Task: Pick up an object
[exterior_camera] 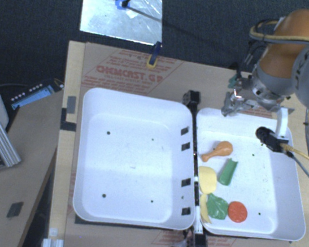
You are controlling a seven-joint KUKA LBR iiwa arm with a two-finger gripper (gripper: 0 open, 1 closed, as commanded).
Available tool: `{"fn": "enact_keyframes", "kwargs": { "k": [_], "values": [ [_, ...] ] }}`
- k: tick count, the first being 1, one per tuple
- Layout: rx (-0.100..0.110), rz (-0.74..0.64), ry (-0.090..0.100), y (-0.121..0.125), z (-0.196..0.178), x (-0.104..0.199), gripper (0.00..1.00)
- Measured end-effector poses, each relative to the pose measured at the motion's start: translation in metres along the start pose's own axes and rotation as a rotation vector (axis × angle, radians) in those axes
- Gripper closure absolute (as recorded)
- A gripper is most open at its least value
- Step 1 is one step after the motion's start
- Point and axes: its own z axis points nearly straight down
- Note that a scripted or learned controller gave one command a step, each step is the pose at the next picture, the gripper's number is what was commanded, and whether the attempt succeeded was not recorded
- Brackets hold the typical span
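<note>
Orange and tan, a toy chicken drumstick (219, 151) lies in the right bin (287, 193), toward its left wall and a little above centre, its narrow end pointing down-left. Just below and to its right rests a dark green block (227, 172), tilted slightly off upright. Beside that, against the bin's left wall, sits a pale yellow rounded piece (207, 180), with a yellow strip continuing downward along the wall. A green leafy item (217, 207) lies at the lower left of the bin, touching a round red-orange piece (237, 211) to its right. All five objects rest on the bin floor; none is between the fingers.

The gripper (232, 107) hangs over the far rim of the right bin, well apart from the objects. Whether its fingers are spread or closed cannot be told from this angle; nothing is seen in its grasp. A black cylindrical fitting (269, 137) with a cable projects over the bin's upper right area.

The left bin (132, 157) adjoins the right, joined along a row of black clips. Both stand on a cardboard sheet (127, 70).
</note>
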Motion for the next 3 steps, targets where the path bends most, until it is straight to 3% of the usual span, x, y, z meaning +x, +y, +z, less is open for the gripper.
{"fn": "enact_keyframes", "kwargs": {
  "k": [1,2,3],
  "values": [
    [-0.011,0.000,0.000,0.002,-0.169,0.044,1.00],
    [-0.001,-0.004,0.003,0.002,-0.240,0.125,1.00],
    [0.003,-0.004,0.004,-0.031,-0.287,0.215,1.00]
  ]
}}
